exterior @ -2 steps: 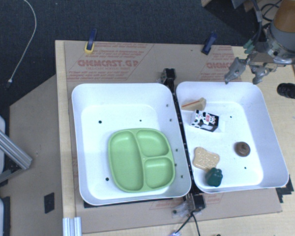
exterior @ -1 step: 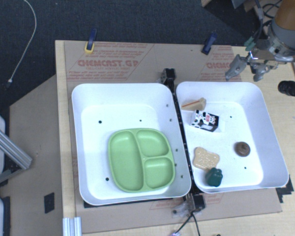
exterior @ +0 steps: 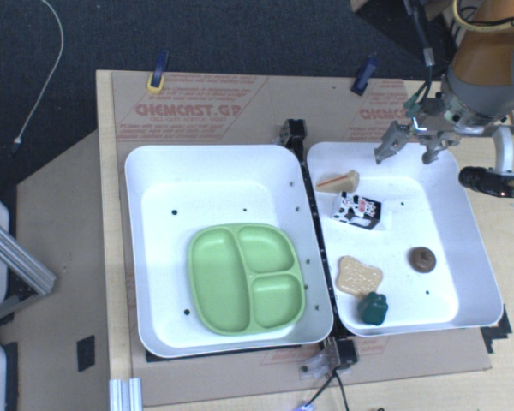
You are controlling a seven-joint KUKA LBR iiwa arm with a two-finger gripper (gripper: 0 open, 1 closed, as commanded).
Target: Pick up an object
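Claw (exterior: 410, 147) spread wide, holding nothing, above a tan wedge (exterior: 339, 181).

We look down at a slant from a single fixed camera above the bench (exterior: 240, 101), far enough to take in both white bins (exterior: 154, 229), the arm (exterior: 488, 50) entering from their right.

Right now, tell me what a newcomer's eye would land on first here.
The pale green divided plate stands out first, lying alone in the left bin. Next comes the grey arm's tool, open and holding nothing, above the far edge of the right bin. Below it lie small items: a black-and-white packet, a brown disc and a dark green piece.
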